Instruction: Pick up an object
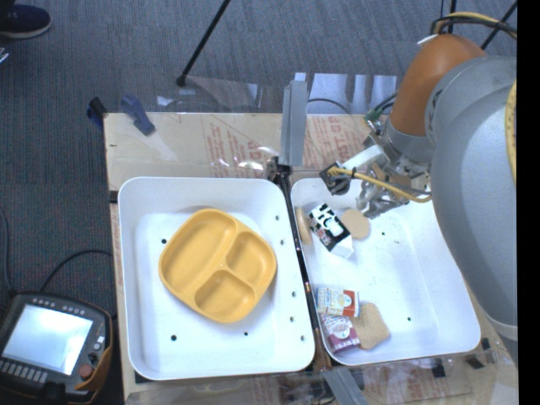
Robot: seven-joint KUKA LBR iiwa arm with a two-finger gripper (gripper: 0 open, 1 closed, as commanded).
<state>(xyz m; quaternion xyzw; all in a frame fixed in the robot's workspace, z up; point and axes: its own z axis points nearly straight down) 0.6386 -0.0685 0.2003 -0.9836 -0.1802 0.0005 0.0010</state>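
Observation:
My gripper hangs over the far part of the right bin, under the grey arm with its orange band. Just below and left of it lies a small tan round piece, next to a black-and-white box. Whether the gripper touches either one I cannot tell. A pale wooden stick lies along the bin's left wall. Near the front of the bin sit a red-and-white packet, a second dark red packet and a tan cookie-shaped piece.
The left bin holds a yellow divided plate. A grey metal post stands behind the gap between the bins. A teach pendant lies at the lower left, off the bench. The large arm body covers the right bin's right side.

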